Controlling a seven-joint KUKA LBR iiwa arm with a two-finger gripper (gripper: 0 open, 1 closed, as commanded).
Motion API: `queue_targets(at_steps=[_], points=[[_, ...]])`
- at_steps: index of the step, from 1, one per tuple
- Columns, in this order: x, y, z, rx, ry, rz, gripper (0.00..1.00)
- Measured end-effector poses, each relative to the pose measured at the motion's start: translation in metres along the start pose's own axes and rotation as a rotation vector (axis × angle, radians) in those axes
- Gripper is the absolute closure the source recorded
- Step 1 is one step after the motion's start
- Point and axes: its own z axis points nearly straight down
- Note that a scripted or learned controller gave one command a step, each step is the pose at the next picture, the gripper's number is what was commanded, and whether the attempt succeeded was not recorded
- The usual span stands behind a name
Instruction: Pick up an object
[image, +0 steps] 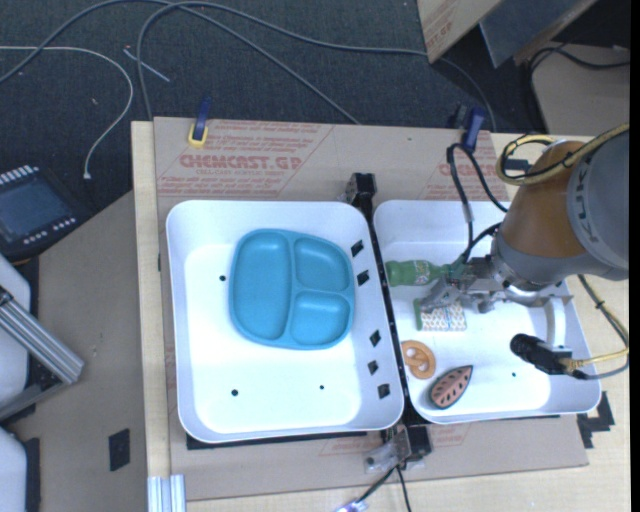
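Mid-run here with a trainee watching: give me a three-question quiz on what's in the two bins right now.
1. True or false: the blue divided plate lies in the left bin.
2. Which item sits closest to the right bin's front edge? A) green item B) pretzel C) brown leaf-shaped piece
3. Fill in: the gripper hovers over the ______ bin.

Key: 1 true; 2 C; 3 right.
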Motion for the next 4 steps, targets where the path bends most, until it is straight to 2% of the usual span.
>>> queue_targets(at_steps=[1,2,4], points=[[-0.002,0.004,-0.015,-0.015,-0.007,-0.001,1.00],[0.003,0.013,-0.063,-0.004,-0.006,-0.002,1.00],[0.016,0.027,-0.172,-0.006,-0.006,-0.003,1.00]])
